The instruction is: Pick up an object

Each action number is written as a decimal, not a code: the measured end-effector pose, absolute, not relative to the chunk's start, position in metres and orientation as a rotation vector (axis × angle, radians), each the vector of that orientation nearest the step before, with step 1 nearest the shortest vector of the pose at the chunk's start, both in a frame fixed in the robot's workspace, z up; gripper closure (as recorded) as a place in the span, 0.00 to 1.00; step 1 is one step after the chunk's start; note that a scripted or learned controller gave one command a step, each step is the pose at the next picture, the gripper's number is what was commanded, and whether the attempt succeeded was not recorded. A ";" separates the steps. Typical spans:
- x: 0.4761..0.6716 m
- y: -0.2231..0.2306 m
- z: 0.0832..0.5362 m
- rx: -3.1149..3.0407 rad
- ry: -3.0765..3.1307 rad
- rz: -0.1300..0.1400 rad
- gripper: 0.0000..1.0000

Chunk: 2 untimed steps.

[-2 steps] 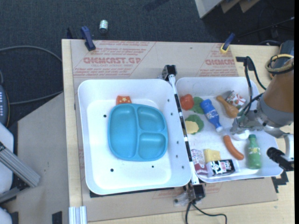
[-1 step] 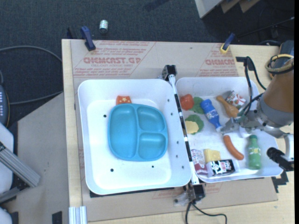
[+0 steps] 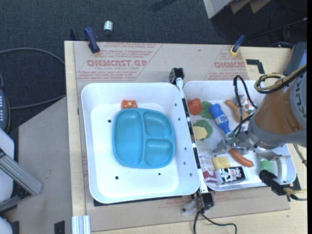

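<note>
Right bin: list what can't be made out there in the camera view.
- Gripper: the wrist covers its fingers, so open or shut cannot be told.
- Right bin: its right side lies under the arm.
- Black and white packet: print too small to read.
- Green item: partly under the arm, kind unclear.

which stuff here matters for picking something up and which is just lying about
For the job:
claw
right bin
blue bottle
red tomato
sausage
yellow block

Lying about:
left bin
blue divided plate
small red and yellow piece
blue clamp
</note>
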State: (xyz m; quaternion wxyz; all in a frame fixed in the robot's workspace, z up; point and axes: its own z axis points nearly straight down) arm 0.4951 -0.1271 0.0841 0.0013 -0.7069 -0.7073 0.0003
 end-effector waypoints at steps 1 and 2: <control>0.496 -0.128 0.094 -2.222 -2.221 -0.001 1.00; 0.554 -0.067 0.185 -2.220 -2.223 -0.002 1.00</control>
